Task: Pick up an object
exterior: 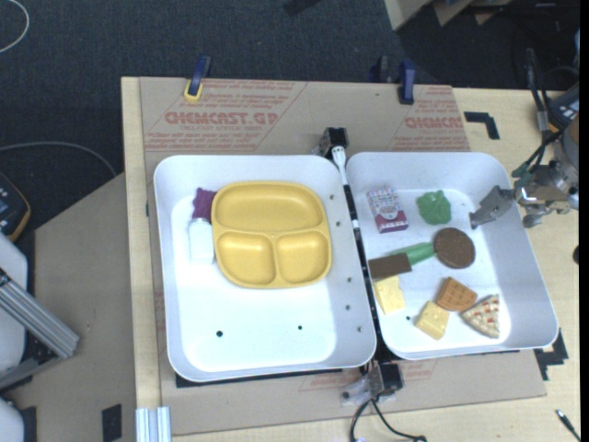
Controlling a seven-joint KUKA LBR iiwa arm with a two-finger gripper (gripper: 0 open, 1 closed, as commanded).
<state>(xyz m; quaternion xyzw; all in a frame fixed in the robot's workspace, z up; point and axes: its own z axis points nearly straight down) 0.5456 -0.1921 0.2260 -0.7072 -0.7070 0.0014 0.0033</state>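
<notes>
Brown disc (454, 247) in bin (525, 274), just below-left of fingers (494, 206); finger spread cannot be told; probably light, stiff, flat, slippery; best pinched across opposite rim edges.

Red print reading "CHEMCAST GP" across the brown protective sheet (276, 109) covering the tabletop, legible above the left bin and repeated, partly cut off, above the right bin. Red-and-white packet (386, 209) in the right bin bearing print too small to read.
</notes>
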